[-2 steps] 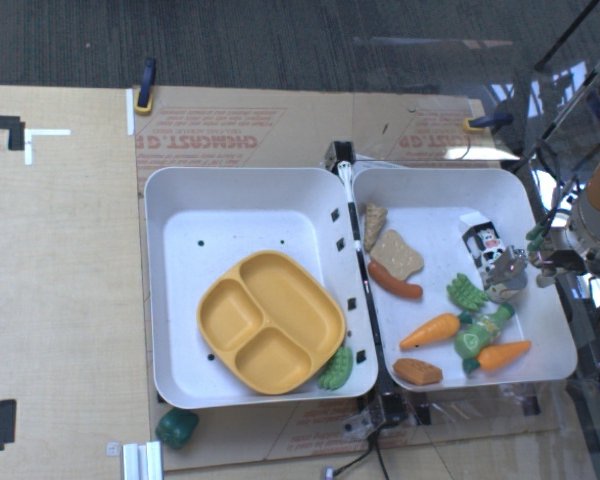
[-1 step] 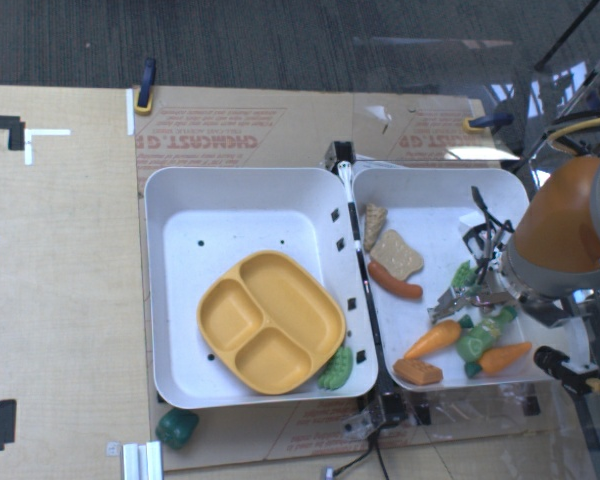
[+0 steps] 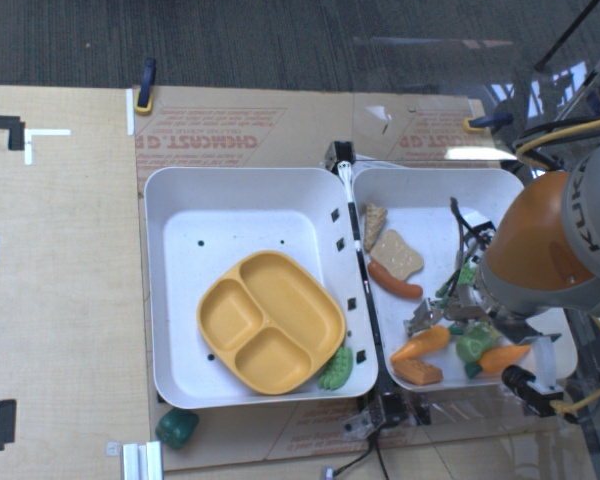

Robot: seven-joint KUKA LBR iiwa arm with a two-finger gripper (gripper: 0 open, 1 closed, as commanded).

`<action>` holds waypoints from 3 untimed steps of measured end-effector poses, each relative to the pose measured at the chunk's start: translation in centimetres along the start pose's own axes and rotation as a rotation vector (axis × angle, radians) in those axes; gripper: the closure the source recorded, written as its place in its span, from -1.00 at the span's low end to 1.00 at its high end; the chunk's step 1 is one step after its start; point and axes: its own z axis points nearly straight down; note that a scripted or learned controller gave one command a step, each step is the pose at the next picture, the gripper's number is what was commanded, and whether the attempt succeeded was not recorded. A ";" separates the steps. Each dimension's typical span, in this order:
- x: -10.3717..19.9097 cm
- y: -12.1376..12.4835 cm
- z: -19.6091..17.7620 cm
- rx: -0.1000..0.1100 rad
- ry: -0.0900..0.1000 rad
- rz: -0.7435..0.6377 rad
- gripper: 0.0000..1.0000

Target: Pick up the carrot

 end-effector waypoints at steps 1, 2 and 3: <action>-0.2 0.2 -0.9 -0.003 -0.002 0.007 1.00; -0.1 0.2 -0.9 -0.003 -0.002 0.006 -1.00; -0.1 0.0 0.0 -0.001 -0.001 -0.350 -1.00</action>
